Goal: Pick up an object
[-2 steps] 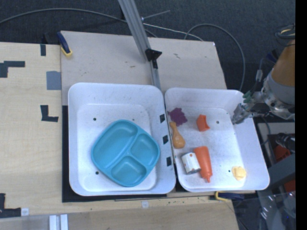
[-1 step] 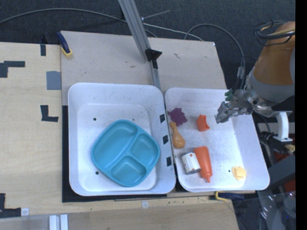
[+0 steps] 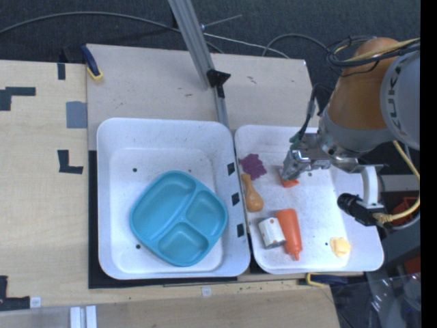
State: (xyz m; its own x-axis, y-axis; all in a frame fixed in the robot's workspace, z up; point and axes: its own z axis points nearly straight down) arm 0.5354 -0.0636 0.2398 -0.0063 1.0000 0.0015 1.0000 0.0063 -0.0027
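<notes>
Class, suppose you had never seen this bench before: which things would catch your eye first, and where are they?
First, the bright blue divided plate lying in the left bin. Next, the grey and orange arm reaching in from the right, its gripper low over the right bin, just above a small red piece. Near that bin's front lie an orange carrot beside a small can.

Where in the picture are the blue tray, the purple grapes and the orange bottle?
blue tray (image 3: 179, 217), camera view, on its middle divider.
purple grapes (image 3: 253, 164), camera view, middle of the bunch.
orange bottle (image 3: 292, 229), camera view, on its body.
</notes>
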